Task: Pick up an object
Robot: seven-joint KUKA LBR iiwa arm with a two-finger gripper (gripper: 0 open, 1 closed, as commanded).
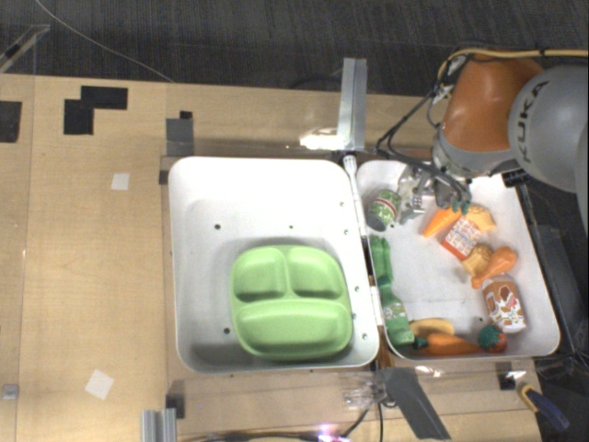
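My gripper (pixel 426 191) hangs low over the far part of the right bin (pixel 543 330), under the orange band of the arm (pixel 483 104). Just to its left lies a small green-and-white can (pixel 384 208). Just below and to its right lie an orange carrot piece (pixel 439 221) and a red-and-white snack packet (pixel 463 236). The gripper's metal parts blur together, and I see nothing held in it.
The right bin also holds an orange-brown toy food (pixel 490 261), a red-labelled jar (pixel 503 304), a green packet (pixel 381 267) along the left wall, and a banana (pixel 433 326) and a carrot (pixel 453 343) at the near edge. A green divided plate (pixel 290 300) sits in the left bin (pixel 198 247).
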